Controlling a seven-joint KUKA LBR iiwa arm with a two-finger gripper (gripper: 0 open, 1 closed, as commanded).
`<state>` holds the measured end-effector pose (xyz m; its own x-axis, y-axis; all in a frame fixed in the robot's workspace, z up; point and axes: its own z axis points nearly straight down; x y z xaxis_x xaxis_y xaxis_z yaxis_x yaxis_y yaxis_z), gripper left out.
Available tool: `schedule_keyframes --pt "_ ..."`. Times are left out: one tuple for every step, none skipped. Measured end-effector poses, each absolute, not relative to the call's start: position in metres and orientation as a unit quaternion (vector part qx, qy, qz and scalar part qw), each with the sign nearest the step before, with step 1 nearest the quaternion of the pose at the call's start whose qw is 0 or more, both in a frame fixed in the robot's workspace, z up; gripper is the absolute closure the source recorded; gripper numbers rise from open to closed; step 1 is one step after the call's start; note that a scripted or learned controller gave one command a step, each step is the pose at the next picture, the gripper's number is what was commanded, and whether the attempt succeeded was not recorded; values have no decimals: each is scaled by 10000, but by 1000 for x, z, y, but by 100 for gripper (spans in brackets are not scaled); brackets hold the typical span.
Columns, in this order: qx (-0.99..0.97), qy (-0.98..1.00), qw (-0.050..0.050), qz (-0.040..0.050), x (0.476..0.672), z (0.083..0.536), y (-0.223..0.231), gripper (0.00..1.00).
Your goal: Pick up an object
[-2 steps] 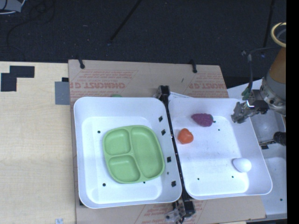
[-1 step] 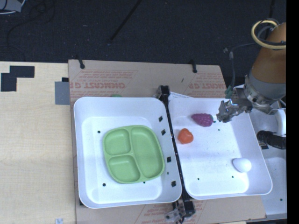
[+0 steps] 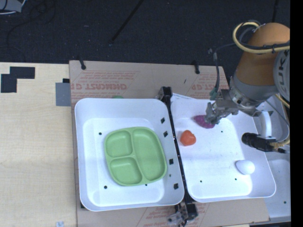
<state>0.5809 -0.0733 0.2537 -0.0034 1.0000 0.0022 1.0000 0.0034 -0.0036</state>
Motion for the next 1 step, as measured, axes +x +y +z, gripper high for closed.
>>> schedule_keyframes --pt "-7056 -7087 21 5 577 258 -20 100"
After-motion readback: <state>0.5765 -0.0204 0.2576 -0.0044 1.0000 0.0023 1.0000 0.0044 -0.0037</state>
